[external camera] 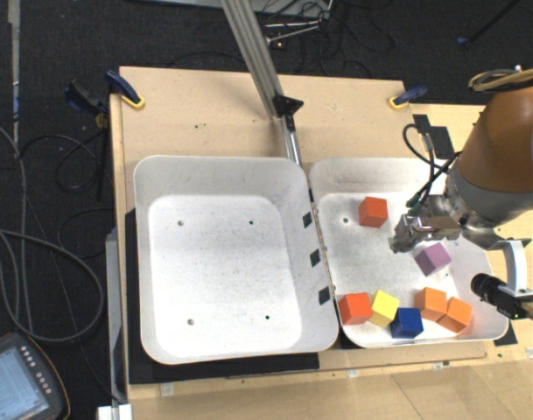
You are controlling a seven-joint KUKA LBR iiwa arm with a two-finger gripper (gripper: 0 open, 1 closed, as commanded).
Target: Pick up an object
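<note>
Over the right bin (336,182), a metal gripper (407,238), grip state unclear, nears a matte purple cube (434,257).

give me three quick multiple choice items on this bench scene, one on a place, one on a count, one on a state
1. Which bin holds the blocks?
A. the left one
B. the right one
C. both

2. How many blue blocks are there?
A. one
B. two
C. three

3. How does the purple block lie?
A. stacked on the yellow block
B. alone on the bin floor
C. outside the bins on the bench

Answers:
1 B: every block lies in the right bin, none in the left bin.
2 A: a single blue block sits near the front wall, beside the yellow block.
3 B: the purple block rests on the bin floor just below the end effector, apart from the other blocks.
</note>
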